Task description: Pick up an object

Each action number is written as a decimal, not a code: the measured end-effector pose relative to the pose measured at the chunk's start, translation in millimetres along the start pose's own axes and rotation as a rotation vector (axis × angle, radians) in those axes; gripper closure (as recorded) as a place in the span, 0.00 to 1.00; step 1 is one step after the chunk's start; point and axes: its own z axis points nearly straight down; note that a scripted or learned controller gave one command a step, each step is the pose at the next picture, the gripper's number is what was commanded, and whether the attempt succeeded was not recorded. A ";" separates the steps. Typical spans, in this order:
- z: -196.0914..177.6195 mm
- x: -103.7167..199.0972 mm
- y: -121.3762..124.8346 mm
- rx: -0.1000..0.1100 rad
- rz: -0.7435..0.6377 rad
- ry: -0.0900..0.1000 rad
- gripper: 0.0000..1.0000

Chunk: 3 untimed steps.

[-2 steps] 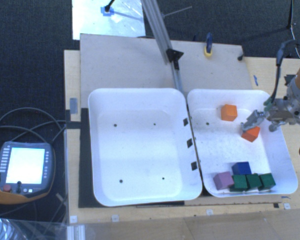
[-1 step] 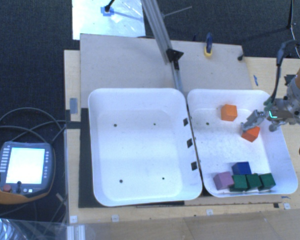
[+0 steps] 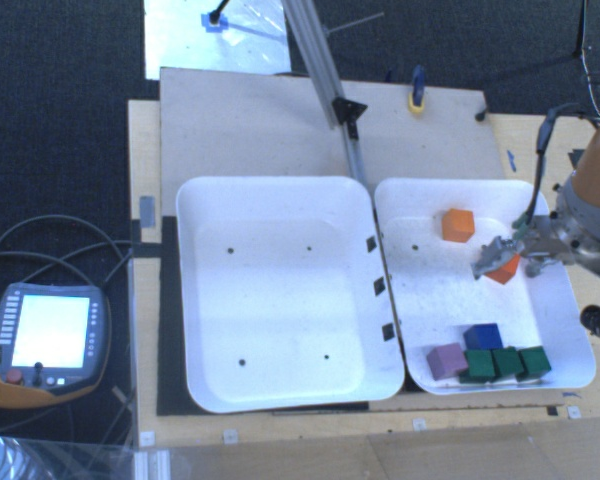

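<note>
Pendant (image 3: 42,343) with its lit screen lies at the far left, off the tabletop (image 3: 270,118), its cable looped on the dark floor. Next comes the left bin (image 3: 195,268), then the right bin (image 3: 420,368), the two touching along their inner rims.

In the right bin an orange cube (image 3: 458,225) sits near the back, apart from everything else. Just right of it and lower, the gripper (image 3: 500,260) hangs over a second orange block (image 3: 504,270), which peeks out beneath the metal. Whether the jaws are open, closed, or gripping that block cannot be told; the block is partly covered and nothing shows it clamped.

Along the front rim a purple block (image 3: 445,359), a blue block (image 3: 483,336) and green blocks (image 3: 502,364) crowd together, touching.

Most likely the second orange block is the target. The risk looks like a glancing contact: if the jaws straddle a corner rather than flat faces, the block could twist out or skid on the smooth bin floor toward the right wall, leaving nothing caught on the lift.
</note>
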 end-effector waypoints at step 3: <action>76.8 4.3 3.7 -0.007 -0.004 -0.001 1.00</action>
